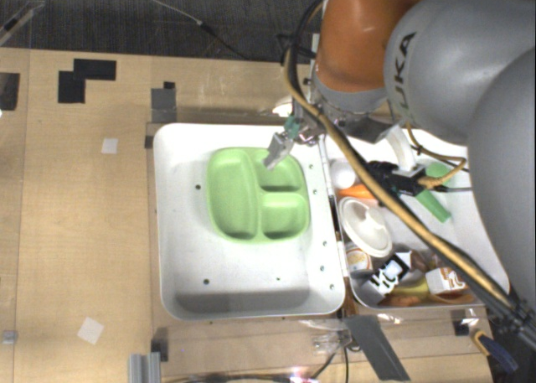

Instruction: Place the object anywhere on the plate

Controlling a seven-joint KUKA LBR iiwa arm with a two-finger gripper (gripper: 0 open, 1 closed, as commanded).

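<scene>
A light green divided plate (255,193) lies in the left white bin (180,230), towards its upper right. My gripper (279,152) hangs over the plate's upper right compartment, at its far rim, slanting down to the left. A small teal piece (291,126) shows just above the tip; I cannot tell whether it is a held object or part of the gripper. The arm's orange band (364,29) and grey body cover the upper right of the view.
The right bin (362,296) holds several things: a white egg-like ball (342,176), an orange piece (360,193), a white cup (366,226), a green block (433,203), a black-and-white item (388,273) and a brown packet (444,281). Cables trail across it.
</scene>
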